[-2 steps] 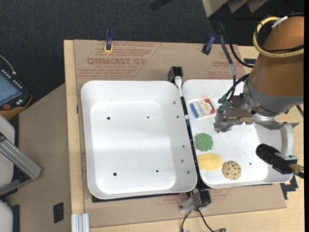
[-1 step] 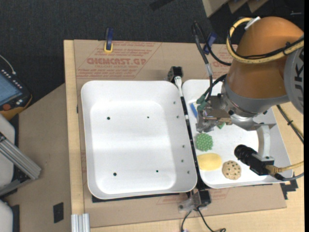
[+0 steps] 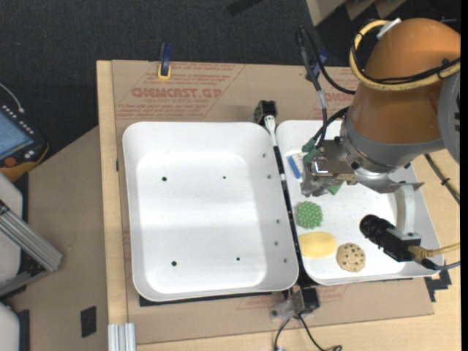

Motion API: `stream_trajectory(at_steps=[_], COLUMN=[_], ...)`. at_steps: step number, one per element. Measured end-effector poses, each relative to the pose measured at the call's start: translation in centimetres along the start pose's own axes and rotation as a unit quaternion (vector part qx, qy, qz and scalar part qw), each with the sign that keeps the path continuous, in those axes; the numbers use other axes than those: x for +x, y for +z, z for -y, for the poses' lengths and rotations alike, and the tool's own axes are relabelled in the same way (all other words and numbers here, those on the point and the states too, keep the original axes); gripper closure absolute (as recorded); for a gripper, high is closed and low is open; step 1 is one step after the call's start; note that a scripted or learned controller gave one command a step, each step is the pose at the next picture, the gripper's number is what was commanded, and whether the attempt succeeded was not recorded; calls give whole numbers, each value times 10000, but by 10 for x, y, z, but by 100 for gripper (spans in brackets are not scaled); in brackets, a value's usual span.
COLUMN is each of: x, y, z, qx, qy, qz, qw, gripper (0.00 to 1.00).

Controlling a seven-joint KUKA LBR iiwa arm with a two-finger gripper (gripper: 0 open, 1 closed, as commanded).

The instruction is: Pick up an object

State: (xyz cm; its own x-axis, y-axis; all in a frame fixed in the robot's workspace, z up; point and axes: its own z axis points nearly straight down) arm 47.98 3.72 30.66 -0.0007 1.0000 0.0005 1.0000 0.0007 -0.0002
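The arm (image 3: 406,72) reaches in from the right and bends down over the right bin (image 3: 373,273). Its gripper (image 3: 316,181) is lowered at the bin's left side, close to the edge shared with the left bin (image 3: 197,203). Whether the gripper is spread or closed cannot be told. A blue item (image 3: 294,167) lies just left of it. Just nearer lies a green bumpy ball (image 3: 308,213), and nearer still a yellow piece (image 3: 317,244) and a cookie (image 3: 351,257).

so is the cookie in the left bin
No, the cookie lies in the right bin, next to the yellow piece.
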Motion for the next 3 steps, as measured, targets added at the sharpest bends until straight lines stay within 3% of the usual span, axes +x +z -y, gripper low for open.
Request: stream_trajectory(at_steps=[1, 2, 3], x=[-110, -38, 25], y=[66, 20, -5], z=[-15, -32, -73], qx=[36, -30, -33], qy=[68, -22, -25], qz=[21, 2, 2], qw=[10000, 10000, 10000], gripper=[100, 100, 100])
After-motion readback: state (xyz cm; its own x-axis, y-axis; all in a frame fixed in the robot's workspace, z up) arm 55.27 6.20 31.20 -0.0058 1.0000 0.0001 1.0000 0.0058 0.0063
